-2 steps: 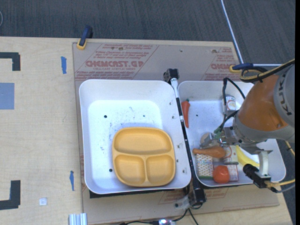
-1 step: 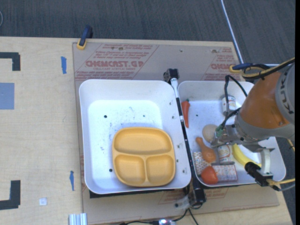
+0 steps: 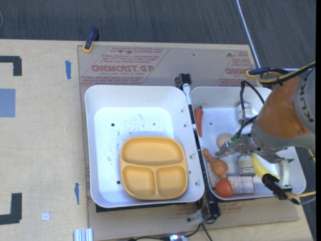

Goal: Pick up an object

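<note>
Overhead view of the tabletop with two white bins. The left bin holds a yellow divided plate. The right bin holds the candidate things: a carrot, a drumstick, a tomato, a flat box, a small jar and a banana. The arm's wrist hangs low over this bin; whether the jaws are released or clenched cannot be told, and nothing is seen between them. The drumstick lies just below and left of the jaws, the jar just below. Both look like light, stiff, smooth plastic toys, probably slippery; the drumstick's narrow shank offers the surest hold, across its width.
</note>
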